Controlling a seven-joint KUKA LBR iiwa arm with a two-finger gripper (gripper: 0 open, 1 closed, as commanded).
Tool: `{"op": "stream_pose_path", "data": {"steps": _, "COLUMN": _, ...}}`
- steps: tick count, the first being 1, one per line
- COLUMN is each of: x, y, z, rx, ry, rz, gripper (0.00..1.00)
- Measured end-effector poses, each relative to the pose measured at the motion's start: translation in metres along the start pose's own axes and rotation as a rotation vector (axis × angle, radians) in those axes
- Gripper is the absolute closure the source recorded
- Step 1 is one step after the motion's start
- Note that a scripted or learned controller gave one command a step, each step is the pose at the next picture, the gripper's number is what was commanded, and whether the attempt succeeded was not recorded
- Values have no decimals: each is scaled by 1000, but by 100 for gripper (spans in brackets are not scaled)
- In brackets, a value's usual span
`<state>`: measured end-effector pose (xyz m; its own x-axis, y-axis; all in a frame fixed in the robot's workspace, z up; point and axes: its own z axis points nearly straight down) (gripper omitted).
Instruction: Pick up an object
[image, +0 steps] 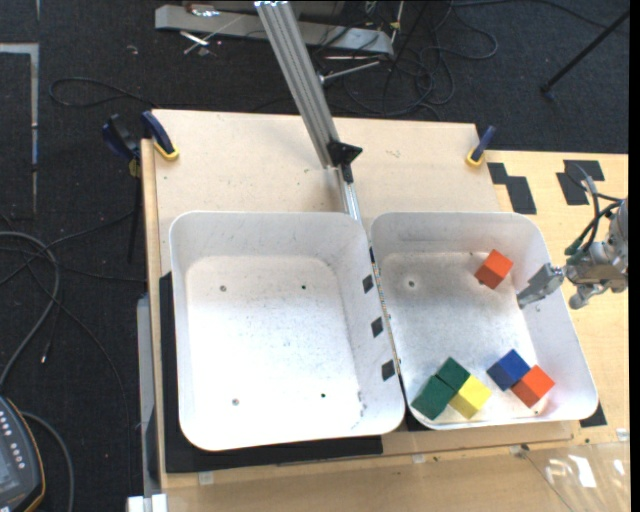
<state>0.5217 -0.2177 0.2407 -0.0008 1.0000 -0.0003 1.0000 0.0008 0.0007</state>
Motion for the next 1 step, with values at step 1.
{"op": "stream_pose_path", "data": {"steps": 1, "x": -6, "y": 88, "z": 66, "rx": -1, "ry": -2, "rz": -5, "gripper": 0}}
